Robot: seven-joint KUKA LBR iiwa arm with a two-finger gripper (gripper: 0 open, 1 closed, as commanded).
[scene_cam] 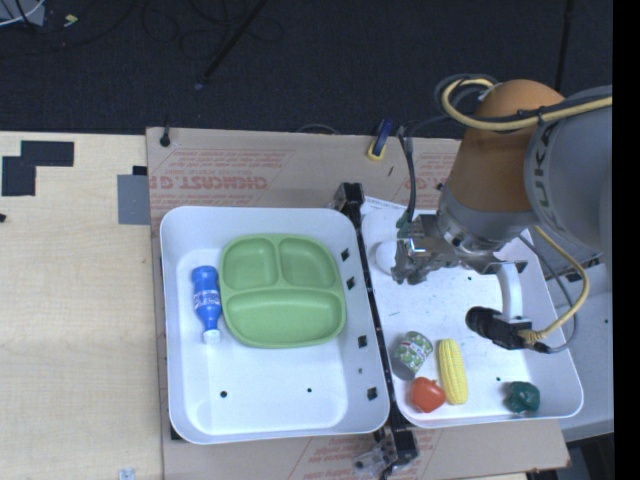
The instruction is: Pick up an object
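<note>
At the near edge of the right-hand shallow white bin, a small red rounded toy vegetable touches the lower end of a yellow toy corn cob. The cob lies lengthwise, pointing away from the camera. A dark green lumpy toy sits apart in that bin's near right corner. Just behind the red piece, a short round can with a green label rests near the dividing wall.

In the left-hand white bin, a small blue plastic bottle with a white cap lies just beside a light green three-compartment plate.

Farther back, the two-finger gripper hangs over the far left part of the right bin, well apart from the toys. Nothing shows in its grasp, and whether the claw is apart or together cannot be told. The grey arm with its orange band rises behind it. Both bins rest on a printed brown cardboard sheet.
</note>
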